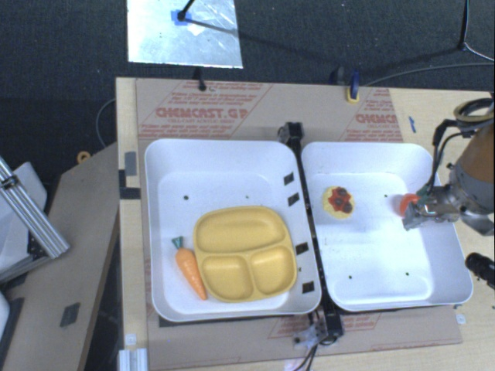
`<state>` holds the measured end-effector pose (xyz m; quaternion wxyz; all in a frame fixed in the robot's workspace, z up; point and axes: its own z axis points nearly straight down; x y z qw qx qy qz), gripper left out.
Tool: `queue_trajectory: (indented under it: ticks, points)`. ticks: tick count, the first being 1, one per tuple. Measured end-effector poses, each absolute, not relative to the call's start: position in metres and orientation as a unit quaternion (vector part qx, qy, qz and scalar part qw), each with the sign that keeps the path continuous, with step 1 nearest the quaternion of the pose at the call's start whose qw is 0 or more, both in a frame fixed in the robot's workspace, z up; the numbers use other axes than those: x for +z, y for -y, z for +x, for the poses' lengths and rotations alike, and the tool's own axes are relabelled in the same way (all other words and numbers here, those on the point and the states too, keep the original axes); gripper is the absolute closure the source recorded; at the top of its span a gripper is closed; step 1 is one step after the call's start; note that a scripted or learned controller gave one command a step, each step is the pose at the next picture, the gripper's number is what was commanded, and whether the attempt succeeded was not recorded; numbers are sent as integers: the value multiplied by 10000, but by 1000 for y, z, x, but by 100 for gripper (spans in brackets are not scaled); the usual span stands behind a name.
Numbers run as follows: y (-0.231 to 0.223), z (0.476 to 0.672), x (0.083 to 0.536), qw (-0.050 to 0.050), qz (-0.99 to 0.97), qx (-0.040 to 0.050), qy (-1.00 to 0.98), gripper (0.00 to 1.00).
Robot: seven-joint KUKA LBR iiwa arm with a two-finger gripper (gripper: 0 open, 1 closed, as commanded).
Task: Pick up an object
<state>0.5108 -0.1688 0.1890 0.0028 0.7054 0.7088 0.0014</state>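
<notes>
Pizza (338, 202) lying in right bin (371, 288), near divider. Red item (407, 204) sitting just beside tool (424, 211) at bin's right wall; tool's spread: cannot tell. Tray (244, 251), carrot (189, 271) occupying left bin (209, 157).

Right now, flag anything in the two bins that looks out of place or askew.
Nothing looks spilled or damaged. The carrot lies on the left bin floor beside the yellow tray, not in a compartment. A small red object sits right at the gripper.

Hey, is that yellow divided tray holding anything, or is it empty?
Empty. The yellow divided tray shows three bare compartments; the toy carrot lies beside it on the bin floor.
</notes>
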Motion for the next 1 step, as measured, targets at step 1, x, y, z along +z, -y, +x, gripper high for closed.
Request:
queue_trajectory:
  ticks: [1]
  points:
    - [171, 509, 253, 39, 7053, 19, -7089, 100]
